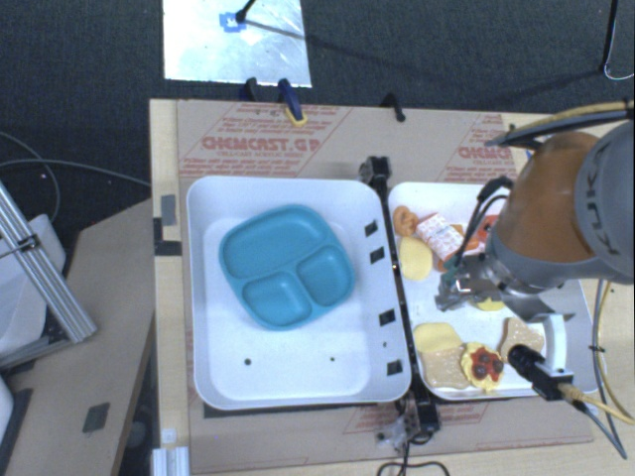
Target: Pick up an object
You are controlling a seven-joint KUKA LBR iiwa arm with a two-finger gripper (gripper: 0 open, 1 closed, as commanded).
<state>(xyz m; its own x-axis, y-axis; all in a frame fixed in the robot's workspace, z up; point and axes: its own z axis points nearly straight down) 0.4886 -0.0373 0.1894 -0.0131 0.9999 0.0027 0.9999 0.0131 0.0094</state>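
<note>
Where the gripper point(454, 291) hangs over the middle of the right bin point(437, 194), you cannot tell from the camera view how it is set or whether anything is in it, since the grey wrist and the orange band of the arm point(561, 216) cover most of it from above. Treat it as carrying nothing until you see an object in its grasp.

Work outward from that point. Just left of the gripper lies a pale yellow oval piece point(415, 259), its long axis running near to far. This is judged the closest candidate, and the coming move depends on a short shift left. Just beyond it, on the far side, sit a red-and-white wrapped item point(438, 232) and a small orange pretzel-like piece point(405, 220), close together. On the near side lie a yellow slab point(434, 338), a tan slice point(446, 369) and a piece topped with red berries point(485, 364), packed against the bin's near wall.

The left bin point(213, 360) holds a blue divided tray point(286, 266), well apart from the gripper across the central divider. The crowded items may shift if you descend off-centre.
</note>
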